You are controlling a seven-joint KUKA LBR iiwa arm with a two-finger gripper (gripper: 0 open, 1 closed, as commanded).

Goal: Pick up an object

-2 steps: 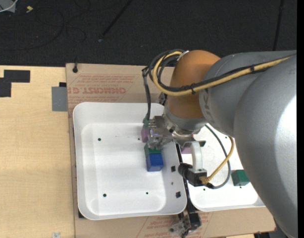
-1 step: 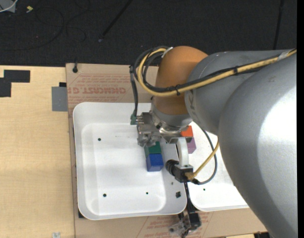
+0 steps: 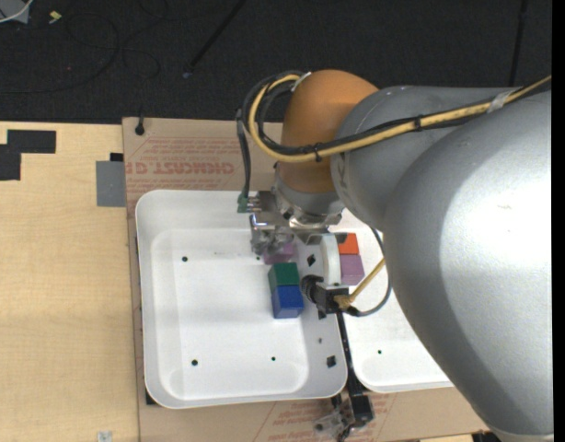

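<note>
Green block [image 3: 283,273] lies just below the gripper [image 3: 275,245].

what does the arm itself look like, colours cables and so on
The arm is a thick, rounded body of smooth grey metal. Above the wrist sits a glossy orange domed band. A yellow cable runs along the grey casing and loops, with a black cable beside it, around the orange part. Below it, the end effector is a small block of silvery metal and black parts.
</note>
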